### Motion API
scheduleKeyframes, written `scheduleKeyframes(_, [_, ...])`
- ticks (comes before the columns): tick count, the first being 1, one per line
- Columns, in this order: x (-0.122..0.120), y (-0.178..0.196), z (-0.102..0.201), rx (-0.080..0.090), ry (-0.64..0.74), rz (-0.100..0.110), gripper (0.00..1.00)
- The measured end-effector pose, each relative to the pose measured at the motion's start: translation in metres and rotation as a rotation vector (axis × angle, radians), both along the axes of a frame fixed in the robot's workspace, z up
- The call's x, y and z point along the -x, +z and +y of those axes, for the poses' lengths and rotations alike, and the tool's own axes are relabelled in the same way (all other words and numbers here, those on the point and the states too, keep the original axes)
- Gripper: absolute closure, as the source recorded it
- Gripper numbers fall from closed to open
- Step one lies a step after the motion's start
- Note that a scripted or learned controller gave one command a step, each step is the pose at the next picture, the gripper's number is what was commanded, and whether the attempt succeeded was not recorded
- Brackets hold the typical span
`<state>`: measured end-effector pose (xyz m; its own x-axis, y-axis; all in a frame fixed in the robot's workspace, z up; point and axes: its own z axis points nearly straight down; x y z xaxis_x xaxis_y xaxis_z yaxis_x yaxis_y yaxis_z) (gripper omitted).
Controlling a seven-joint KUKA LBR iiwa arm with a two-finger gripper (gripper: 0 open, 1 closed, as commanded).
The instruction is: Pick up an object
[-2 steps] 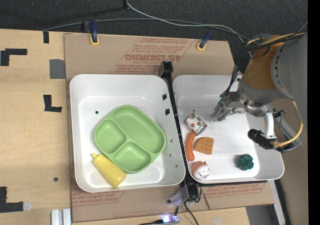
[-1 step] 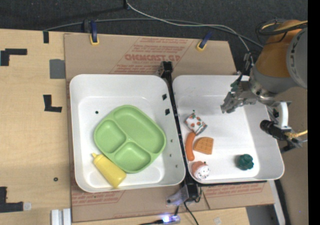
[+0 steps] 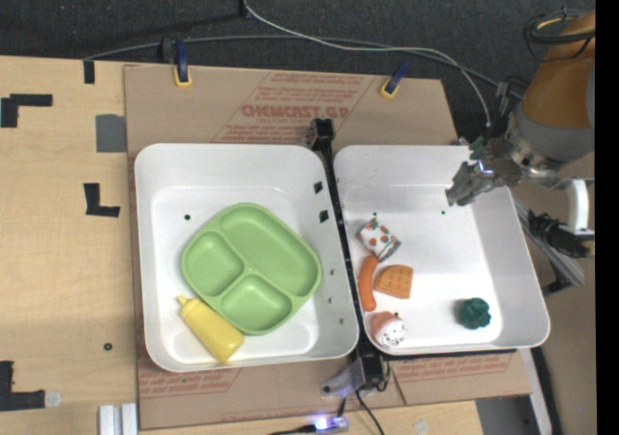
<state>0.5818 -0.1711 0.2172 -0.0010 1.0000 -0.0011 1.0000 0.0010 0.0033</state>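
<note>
claw over right bin | 5 items | left bin: 1 plate, 1 bottle

Grey arm, orange band on top.
Dark metal gripper tips it, thin black cables trailing beside.

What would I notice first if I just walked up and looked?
Probably the big green divided plate in the left bin, with a yellow bottle touching its lower-left edge. In the right bin, small toy foods cluster near the divider, and the gripper hovers over the far right corner.
</note>
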Motion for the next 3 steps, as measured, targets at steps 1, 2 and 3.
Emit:
scheduleKeyframes(1, [0.0,0.007,0.0,-0.001,0.0,0.003,1.0])
scheduleKeyframes(2, [0.017,0.001,0.057,-0.003,0.004,0.006,1.0])
scheduleKeyframes(3, [0.019,0.01,0.109,-0.003,0.006,0.005,1.0])
